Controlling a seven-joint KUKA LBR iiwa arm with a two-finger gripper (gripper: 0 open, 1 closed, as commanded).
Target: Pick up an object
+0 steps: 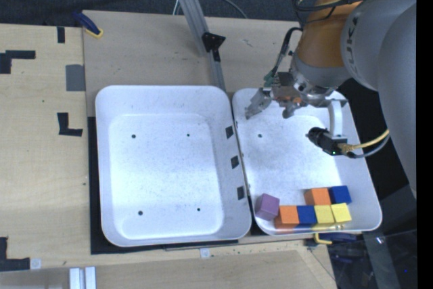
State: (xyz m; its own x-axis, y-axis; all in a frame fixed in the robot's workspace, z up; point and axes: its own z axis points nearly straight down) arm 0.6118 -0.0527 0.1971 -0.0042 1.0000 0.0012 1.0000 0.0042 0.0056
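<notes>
Over the right bin (352, 166), the tool (272, 105) hangs open with nothing in it. Blocks (311, 208) sit well apart, along the near edge.

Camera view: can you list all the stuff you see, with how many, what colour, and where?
bins: two, white, side by side on the bench.
purple block: one, near-left corner of the right bin.
orange blocks: two, near edge of the right bin.
blue blocks: two, same cluster.
yellow blocks: two, same cluster.
bench: one, tan, under the bins.
arm: one, grey with an orange band, reaching in from the right.
gripper: one, fingers open over the right bin's far end.
</notes>
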